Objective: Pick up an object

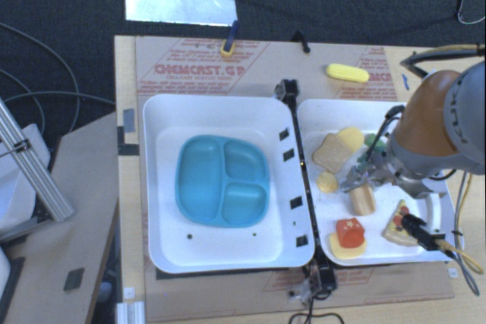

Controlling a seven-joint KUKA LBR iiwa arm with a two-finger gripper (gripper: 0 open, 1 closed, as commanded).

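The right bin [380,111] holds several toy foods: a tan bread slice [331,152], a pale yellow piece [351,136], a small yellow round piece [326,182], a tan cylinder [363,201], a red piece on a yellow disc [349,234] and a pizza slice [398,228]. A bit of green [370,139] peeks out by the arm. My gripper [358,178] hangs low over the middle of this bin, just above the tan cylinder and right of the small yellow piece. The grey arm with its orange band [425,117] covers the bin's right part.
The left bin [163,117] contains a blue sectioned plate [222,180]. A yellow toy [348,73] lies on the cardboard behind the right bin. A black divider with clips [298,163] runs between the bins. Cables trail at the front right corner [459,258].
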